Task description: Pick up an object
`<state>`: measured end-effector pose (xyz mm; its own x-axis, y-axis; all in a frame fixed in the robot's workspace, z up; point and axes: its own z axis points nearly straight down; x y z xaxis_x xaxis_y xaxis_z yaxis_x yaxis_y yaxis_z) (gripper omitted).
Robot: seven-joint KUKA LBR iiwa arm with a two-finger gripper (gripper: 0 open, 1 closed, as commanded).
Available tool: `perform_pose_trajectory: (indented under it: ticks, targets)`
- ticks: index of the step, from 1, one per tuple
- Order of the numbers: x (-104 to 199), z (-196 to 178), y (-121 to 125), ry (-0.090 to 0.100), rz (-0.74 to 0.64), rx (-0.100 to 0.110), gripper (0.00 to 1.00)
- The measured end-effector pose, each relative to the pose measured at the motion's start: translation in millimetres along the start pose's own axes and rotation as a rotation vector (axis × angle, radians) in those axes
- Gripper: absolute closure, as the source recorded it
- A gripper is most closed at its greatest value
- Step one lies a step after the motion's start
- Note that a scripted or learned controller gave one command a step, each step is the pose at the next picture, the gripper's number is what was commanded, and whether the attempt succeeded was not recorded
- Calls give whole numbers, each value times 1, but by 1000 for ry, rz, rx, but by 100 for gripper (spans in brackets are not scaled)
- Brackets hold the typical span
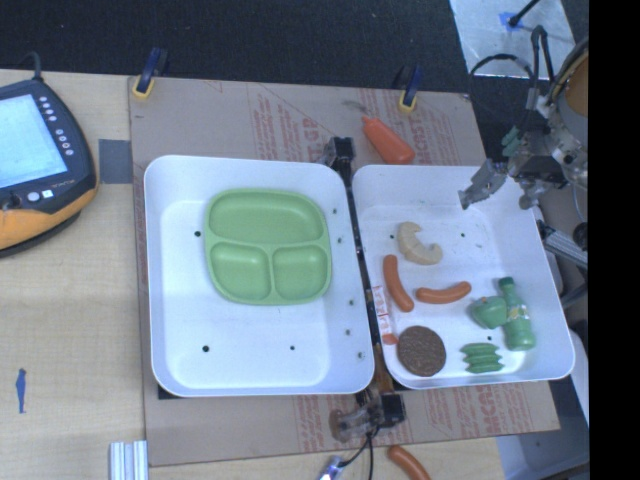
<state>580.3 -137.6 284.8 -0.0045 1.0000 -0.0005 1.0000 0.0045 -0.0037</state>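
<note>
Left bin (170,268): I see green divided plate (268,245) at centre. Right bin (545,268): croissant (417,244), two sausages (398,283), brown patty (421,350), green toys (503,313) at right edge. No readable writing. Gripper (498,186) over far right corner, fingers apart, holding nothing.

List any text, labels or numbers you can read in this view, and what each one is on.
None can be read.
Cardboard sheet under the bins: faint red printing, too blurred to read.
Strip between the two bins: small red marks, too small to read.
Teach pendant at the left edge: lit screen and buttons, no legible characters.
Green divided plate and the toy foods in the right bin: no visible writing.
</note>
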Motion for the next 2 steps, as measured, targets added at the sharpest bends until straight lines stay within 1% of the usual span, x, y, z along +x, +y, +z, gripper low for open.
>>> perform_pose_trajectory:
  ticks: [1,2]
  targets:
    - [32,116,45,-1,-1,3,0]
    - [36,194,47,-1,-2,2,0]
